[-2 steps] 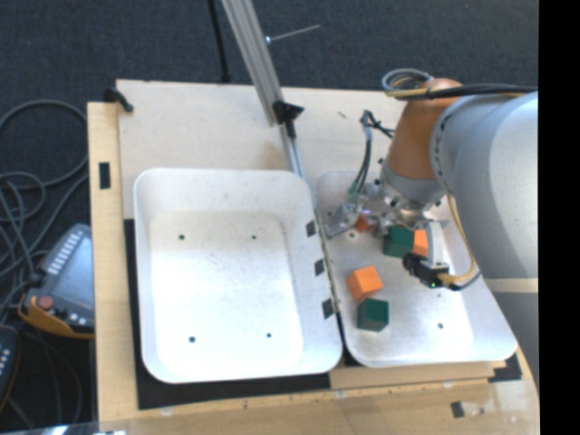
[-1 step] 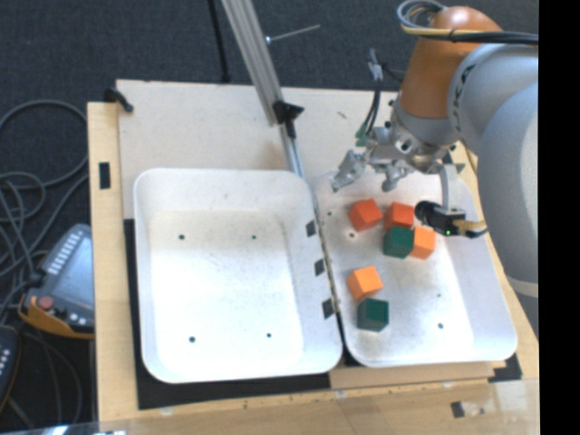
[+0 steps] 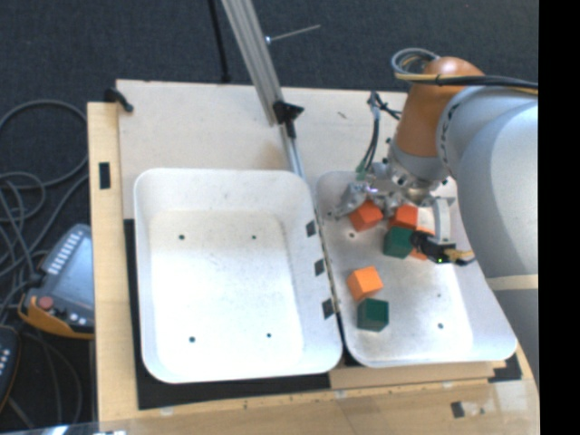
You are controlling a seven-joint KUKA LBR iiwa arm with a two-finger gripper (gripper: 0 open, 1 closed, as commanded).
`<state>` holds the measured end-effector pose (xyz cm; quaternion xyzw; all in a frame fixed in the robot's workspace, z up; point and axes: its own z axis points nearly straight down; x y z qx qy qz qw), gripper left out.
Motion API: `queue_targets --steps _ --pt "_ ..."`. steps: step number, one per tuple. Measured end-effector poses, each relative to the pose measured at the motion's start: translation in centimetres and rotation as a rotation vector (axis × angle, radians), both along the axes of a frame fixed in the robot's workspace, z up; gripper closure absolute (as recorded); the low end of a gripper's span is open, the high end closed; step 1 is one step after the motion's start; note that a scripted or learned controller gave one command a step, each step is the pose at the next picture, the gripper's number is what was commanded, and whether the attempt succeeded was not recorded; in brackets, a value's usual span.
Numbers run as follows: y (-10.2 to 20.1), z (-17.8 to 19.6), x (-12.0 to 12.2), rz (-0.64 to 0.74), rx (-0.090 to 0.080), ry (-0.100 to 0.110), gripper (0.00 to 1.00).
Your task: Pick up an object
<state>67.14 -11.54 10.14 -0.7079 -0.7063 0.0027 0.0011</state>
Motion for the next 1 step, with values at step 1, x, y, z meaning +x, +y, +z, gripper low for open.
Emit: queue_targets --steps 1 --pt "0.09 1.66 0.28 0.009 -0.003 -0.008 1.00"
